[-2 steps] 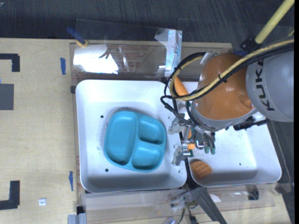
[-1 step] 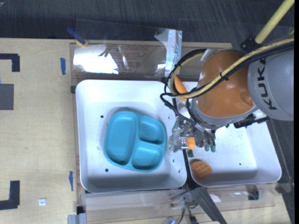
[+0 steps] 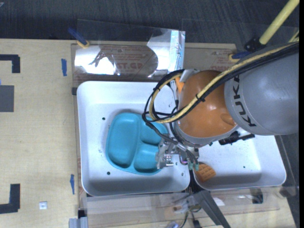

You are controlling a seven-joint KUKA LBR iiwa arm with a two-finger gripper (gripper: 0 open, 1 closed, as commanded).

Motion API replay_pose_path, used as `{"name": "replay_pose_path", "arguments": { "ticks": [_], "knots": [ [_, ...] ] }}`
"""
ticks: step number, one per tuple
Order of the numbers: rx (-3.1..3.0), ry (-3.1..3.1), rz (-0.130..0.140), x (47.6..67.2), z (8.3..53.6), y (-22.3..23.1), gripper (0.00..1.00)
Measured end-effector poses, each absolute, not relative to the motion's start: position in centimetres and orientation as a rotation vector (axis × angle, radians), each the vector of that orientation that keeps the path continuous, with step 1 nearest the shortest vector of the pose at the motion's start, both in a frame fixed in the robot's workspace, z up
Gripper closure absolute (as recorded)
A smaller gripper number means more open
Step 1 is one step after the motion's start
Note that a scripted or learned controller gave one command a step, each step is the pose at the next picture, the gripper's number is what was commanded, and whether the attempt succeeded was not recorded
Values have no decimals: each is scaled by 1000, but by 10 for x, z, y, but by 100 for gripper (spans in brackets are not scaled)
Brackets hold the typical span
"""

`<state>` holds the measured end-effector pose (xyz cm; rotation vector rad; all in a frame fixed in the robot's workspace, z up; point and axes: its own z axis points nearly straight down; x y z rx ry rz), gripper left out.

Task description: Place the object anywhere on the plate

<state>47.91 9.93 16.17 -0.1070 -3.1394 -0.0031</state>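
A light blue divided plate (image 3: pixel 128 144) lies in the left white bin (image 3: pixel 90 127). My gripper (image 3: pixel 166 159) hangs over the plate's right edge, close to the wall between the two bins. The arm's orange band and grey body cover much of what lies under them. A small orange waffle-patterned object (image 3: pixel 205 171) rests in the right bin (image 3: pixel 247 172), just right of the dividing wall and a little right of the gripper.
Black and yellow cables (image 3: pixel 161 99) loop from the arm over the left bin's back right part. A shiny clear plastic sheet (image 3: pixel 128 61) lies behind the bins. Bare wooden bench (image 3: pixel 33 127) stretches to the left.
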Motion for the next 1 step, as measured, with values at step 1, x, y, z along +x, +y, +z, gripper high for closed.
{"name": "replay_pose_path", "arguments": {
  "ticks": [1],
  "knots": [
    [215,-3141,-1,481,185,38,100]
  ]
}}
